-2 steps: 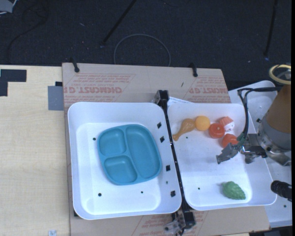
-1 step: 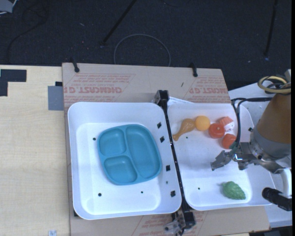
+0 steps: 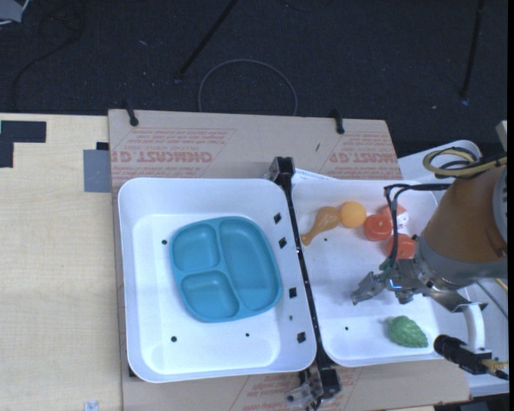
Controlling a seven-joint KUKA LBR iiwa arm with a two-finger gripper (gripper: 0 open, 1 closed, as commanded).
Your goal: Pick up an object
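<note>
Lowest in the frame's right bin (image 3: 360,354), your green toy (image 3: 407,331) looks light and soft; pinch its middle; your end effector (image 3: 373,287) hovers just above-left, fingers apart, holding nothing.

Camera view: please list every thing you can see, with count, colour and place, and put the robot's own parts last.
Bins: two, white, side by side on the bench.
Divided plate: one, blue, three compartments, lying in the left bin.
Ball: one, orange, upper part of the right bin.
Drumstick-shaped toy: one, tan, just left of the ball.
Red-orange toys: apparently two, right of the ball, one partly behind the arm.
Leafy toy: one, green, lower right of the right bin.
Cardboard sheet: one, brown, under the bins.
Arm: one, orange band, entering from the right.
Gripper: one, over the right bin floor, holding nothing visible.
</note>
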